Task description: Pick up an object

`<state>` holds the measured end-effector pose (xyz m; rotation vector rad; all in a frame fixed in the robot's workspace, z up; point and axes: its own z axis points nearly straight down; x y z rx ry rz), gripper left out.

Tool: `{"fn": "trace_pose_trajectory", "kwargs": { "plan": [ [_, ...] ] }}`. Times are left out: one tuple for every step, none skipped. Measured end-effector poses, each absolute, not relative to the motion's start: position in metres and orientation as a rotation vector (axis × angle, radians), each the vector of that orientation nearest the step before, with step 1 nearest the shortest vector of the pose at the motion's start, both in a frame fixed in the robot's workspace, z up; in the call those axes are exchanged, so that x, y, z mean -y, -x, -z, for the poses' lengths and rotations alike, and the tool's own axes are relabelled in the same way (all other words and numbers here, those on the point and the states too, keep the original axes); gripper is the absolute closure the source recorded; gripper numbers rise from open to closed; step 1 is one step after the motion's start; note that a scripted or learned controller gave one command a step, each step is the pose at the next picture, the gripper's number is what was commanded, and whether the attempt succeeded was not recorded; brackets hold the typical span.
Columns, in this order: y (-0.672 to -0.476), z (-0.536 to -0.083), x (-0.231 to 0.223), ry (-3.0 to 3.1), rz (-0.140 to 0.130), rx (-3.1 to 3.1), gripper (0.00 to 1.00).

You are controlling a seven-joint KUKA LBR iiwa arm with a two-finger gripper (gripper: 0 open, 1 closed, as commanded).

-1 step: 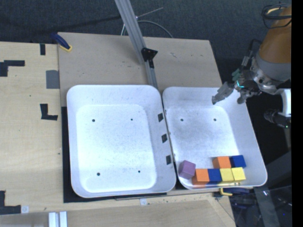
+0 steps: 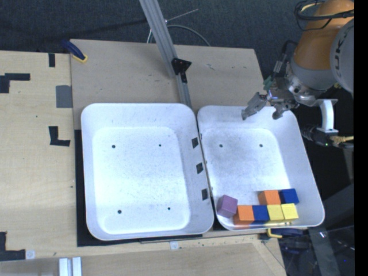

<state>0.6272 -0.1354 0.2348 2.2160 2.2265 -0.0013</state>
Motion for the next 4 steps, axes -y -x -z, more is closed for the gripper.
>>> {"fn": "trace_pose_trajectory", "kwargs": {
  "plan": [
    [-0.65, -0.169, 0.115, -2.22, 0.006, -2.227, 0.0],
    [-0.657, -0.119, 0.099, -2.222, 0.008, -2.226, 0.0],
    [-0.659, -0.09, 0.09, -2.222, 0.008, -2.224, 0.0],
    [-0.618, -0.197, 0.054, -2.216, -0.008, -2.224, 0.0]
  ]
}}
